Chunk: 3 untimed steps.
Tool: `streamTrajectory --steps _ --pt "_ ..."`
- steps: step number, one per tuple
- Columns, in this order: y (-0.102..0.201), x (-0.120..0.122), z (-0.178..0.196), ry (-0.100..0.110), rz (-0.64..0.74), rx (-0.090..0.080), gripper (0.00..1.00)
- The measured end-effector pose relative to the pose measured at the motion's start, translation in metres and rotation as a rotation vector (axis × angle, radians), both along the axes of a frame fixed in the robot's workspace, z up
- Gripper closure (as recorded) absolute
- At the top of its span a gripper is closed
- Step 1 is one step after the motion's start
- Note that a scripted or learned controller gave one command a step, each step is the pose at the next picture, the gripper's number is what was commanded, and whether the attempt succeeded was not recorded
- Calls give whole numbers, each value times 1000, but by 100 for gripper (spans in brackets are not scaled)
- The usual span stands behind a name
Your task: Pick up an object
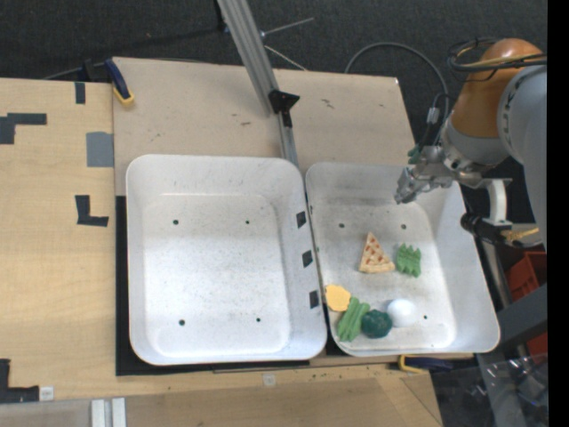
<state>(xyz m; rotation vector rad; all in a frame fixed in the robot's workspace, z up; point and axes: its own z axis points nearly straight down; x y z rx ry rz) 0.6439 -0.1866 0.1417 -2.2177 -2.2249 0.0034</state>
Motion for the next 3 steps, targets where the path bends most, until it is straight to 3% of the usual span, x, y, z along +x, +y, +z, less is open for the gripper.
streamTrajectory --steps 2,3 --pt "-5 6 115 -7 -1 0 100" --pt "40 10 105 0 2 2 100"
